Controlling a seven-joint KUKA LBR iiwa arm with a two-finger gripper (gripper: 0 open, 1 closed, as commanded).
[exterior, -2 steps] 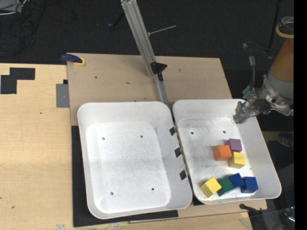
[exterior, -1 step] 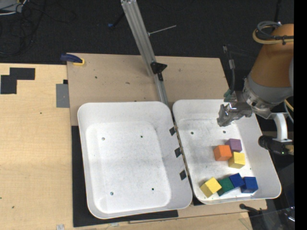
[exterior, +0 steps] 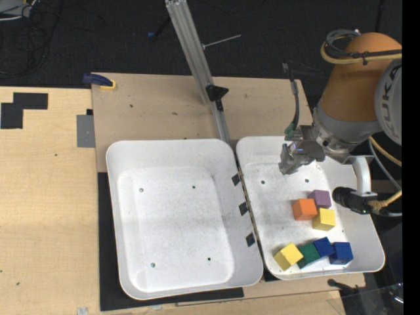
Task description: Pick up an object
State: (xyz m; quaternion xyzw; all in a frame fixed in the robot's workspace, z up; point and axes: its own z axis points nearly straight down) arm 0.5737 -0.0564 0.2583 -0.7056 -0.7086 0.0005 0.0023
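My gripper (exterior: 289, 164) hangs over the upper middle of the right bin (exterior: 262, 151), above bare white floor. Nothing shows between its fingers. Below and to its right lie an orange block (exterior: 304, 209), a purple block (exterior: 321, 198) and a yellow block (exterior: 323, 219), close together. Nearer the bin's front edge sit another yellow block (exterior: 287, 256), a green block (exterior: 307, 254) and two blue blocks (exterior: 332, 249), bunched in a row. The orange block lies about a gripper's length from my fingertips.
The left bin (exterior: 174, 218) lies beside the right one, joined by black clips (exterior: 241, 207). A slanted aluminium rail (exterior: 195, 58) rises behind the bins. The arm's grey and orange body (exterior: 357, 90) fills the upper right, with a black cable (exterior: 357, 201) by the bin's right rim.
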